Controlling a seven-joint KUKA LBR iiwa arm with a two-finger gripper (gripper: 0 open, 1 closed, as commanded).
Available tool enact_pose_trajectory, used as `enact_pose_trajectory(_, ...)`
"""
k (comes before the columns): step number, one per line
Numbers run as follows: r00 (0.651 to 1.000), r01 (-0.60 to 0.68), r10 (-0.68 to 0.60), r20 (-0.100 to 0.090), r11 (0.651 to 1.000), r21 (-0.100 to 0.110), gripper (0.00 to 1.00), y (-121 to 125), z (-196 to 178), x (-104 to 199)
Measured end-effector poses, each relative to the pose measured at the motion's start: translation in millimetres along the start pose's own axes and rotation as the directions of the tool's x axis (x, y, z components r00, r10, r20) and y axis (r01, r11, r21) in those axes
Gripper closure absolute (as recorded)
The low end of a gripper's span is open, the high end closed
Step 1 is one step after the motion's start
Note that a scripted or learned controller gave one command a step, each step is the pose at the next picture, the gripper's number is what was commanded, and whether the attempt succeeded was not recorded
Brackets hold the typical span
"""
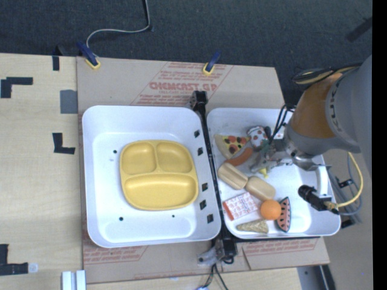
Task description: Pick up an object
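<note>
Shallow white plastic bins: two, a left bin [97, 162] and a right bin [314, 225].

Yellow three-compartment plastic tray [159, 175]: one.

Toy foods in the right bin:
- tan bread rolls, two [232, 176] [260, 188];
- orange ball-shaped fruit [271, 209], one;
- watermelon slice [284, 214], one;
- pizza slice [233, 142], one;
- reddish sausage [241, 156], one;
- pale wedge [253, 226], one;
- red-and-white printed packet [240, 206], one.

Yellow-and-blue clamps on the cardboard edge: two [89, 56] [211, 64].

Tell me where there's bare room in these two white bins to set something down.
In the left white bin, bare floor rings the yellow divided plastic plate, widest along the near wall and the left wall. The right white bin is crowded: toy foods fill its left and middle, with the gripper among them. A bare patch lies by its far wall.
</note>
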State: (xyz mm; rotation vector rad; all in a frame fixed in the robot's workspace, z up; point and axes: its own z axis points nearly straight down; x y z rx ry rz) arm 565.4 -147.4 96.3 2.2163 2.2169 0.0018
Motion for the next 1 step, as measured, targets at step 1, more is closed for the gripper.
enact_pose_trajectory(1,1.000,0.002,-0.002,-0.005,1.000,0.007,1.00,-81.1,-88.7,79.5)
